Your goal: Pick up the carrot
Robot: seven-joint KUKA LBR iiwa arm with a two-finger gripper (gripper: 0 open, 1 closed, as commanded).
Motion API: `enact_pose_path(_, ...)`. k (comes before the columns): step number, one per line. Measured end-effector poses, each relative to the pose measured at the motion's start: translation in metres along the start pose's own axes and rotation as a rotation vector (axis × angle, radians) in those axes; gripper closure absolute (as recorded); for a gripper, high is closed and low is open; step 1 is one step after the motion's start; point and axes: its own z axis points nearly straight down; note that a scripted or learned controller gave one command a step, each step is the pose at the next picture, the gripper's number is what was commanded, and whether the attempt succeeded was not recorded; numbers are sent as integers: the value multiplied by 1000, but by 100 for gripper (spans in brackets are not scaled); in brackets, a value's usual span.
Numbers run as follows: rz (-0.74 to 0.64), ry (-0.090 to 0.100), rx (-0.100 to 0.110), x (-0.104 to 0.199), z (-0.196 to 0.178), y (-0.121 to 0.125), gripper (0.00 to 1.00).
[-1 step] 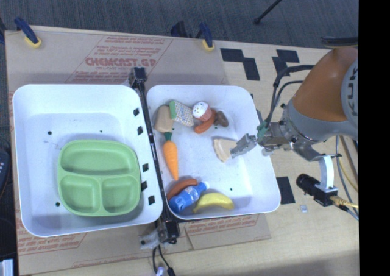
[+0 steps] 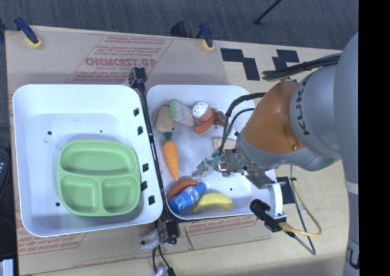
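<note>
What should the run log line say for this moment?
gripper: over right bin, beside carrot | carrot: lying in bin, not held

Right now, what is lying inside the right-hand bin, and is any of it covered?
The right bin holds the carrot, a banana, a blue item and other toys near its far wall. The arm covers the bin's right part, so anything beneath it cannot be seen.

Even, bright overhead light; soft shadows inside white bins (image 2: 24, 147); mild overall blur, no strong glare.

Carrot (image 2: 171, 157) in right bin (image 2: 237, 93), claw (image 2: 210, 166) just right; plate (image 2: 98, 178) in left bin (image 2: 36, 95).
</note>
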Motion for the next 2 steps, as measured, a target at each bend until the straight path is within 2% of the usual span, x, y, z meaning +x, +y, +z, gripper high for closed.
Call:
enact_pose_path(1,198,-1,-2,23,43,53,0)
enact_pose_path(2,427,0,-2,33,42,91,0)
